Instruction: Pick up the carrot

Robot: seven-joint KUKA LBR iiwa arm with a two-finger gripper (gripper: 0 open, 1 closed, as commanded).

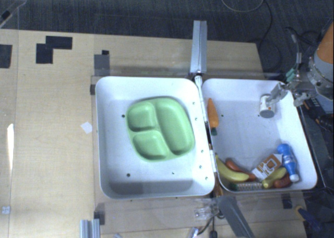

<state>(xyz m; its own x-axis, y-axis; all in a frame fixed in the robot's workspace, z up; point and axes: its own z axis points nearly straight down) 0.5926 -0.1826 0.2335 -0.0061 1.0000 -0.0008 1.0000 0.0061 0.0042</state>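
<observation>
Green divided plate (159, 128) in left bin (112, 143); banana (231, 172), blue bottle (288, 162), brown carton (266, 167) at right bin's (245, 127) near edge.

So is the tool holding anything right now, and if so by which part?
Nothing is held. The tool hangs over the right bin's far right part, apart from the carrot lying by the divider.

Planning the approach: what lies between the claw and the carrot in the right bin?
In the camera view, bare white bin floor lies between the claw and the carrot, which rests against the bin's left wall.
</observation>
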